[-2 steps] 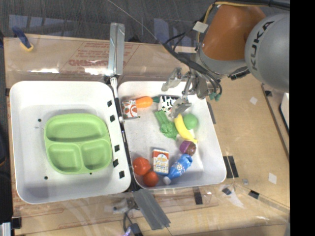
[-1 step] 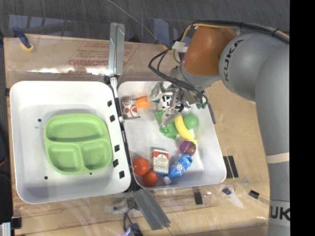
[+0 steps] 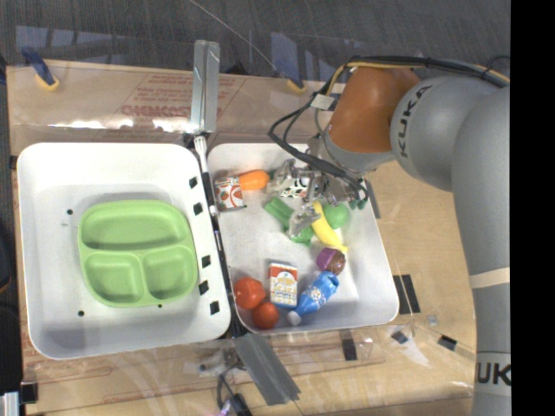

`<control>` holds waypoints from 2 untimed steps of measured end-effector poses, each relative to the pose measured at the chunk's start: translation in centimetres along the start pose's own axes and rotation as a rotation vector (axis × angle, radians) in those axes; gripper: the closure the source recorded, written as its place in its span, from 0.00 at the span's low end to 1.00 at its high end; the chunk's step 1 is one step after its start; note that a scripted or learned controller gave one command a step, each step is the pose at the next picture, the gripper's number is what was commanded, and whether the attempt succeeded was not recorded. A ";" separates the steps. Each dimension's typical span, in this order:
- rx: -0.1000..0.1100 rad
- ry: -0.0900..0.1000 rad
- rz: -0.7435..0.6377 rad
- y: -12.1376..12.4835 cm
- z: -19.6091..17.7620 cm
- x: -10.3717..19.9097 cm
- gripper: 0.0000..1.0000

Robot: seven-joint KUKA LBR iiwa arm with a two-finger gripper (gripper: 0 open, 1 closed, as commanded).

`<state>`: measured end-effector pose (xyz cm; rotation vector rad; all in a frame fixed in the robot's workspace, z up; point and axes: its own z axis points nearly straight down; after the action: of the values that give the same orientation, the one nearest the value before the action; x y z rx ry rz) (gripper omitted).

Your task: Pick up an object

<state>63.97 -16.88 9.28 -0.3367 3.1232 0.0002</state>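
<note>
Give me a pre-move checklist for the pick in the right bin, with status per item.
1. Gripper over the right bin: ok.
2. Target under it: cannot tell; green pieces and banana crowd together.
3. Object between fingers: cannot tell.
4. Neighbours apart: not ok; purple piece touches banana.
5. Carton, blue bottle, tomatoes away from gripper: ok.
6. Green tray lies in left bin: ok.

One fixed camera hangs above the bench (image 3: 104,94), looking down at a slant from a middling height. It takes in both white bins whole: the left bin (image 3: 35,232) and the right bin (image 3: 377,276) sit mid-frame. The arm (image 3: 451,128) comes in from the right edge, and floor shows along the top.
</note>
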 end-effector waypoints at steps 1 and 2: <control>0.003 -0.003 -0.024 -3.1 -0.1 6.0 0.00; 0.000 0.000 -0.036 -1.7 0.0 5.4 0.00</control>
<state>59.01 -19.72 9.29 -0.3934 3.1165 0.0009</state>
